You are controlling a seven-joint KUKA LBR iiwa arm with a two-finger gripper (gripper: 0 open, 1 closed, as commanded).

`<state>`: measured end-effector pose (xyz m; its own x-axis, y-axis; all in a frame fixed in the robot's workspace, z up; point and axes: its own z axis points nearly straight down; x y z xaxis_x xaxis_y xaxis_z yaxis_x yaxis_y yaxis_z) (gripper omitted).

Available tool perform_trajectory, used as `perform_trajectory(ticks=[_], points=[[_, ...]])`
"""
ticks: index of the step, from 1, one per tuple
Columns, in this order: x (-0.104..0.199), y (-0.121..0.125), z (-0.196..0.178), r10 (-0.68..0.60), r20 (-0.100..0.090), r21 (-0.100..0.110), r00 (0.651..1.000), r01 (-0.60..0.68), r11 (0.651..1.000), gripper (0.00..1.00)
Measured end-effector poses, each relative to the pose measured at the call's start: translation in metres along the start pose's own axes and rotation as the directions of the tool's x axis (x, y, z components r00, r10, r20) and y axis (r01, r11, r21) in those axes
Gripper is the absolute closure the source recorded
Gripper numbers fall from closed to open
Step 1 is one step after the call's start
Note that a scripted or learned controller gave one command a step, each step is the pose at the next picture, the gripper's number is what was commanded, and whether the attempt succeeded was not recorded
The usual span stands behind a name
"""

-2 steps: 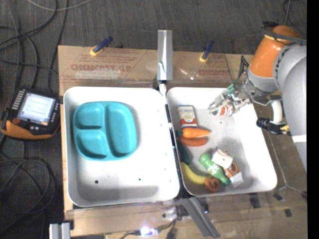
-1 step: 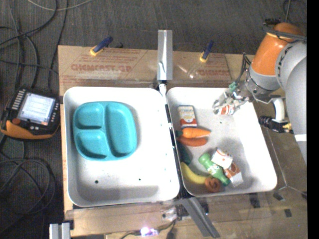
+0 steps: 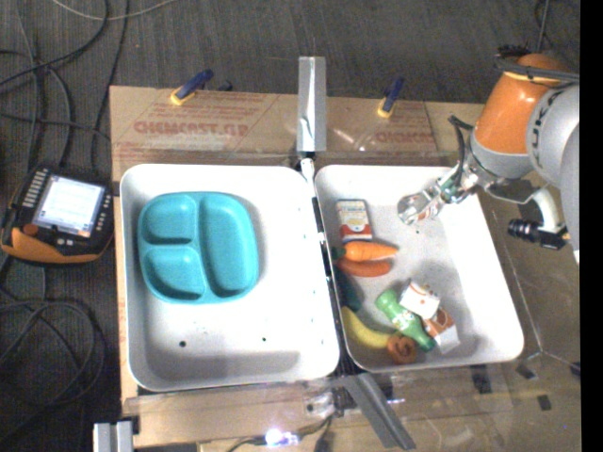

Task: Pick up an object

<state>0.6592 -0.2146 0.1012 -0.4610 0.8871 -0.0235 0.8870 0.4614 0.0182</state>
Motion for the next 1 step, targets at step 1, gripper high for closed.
perform_trajectory(ticks=[1], points=[[0.0253,0.0268,-0.0740,0.121,-0.020,0.020,0.992,-0.121,0.992,1.00]])
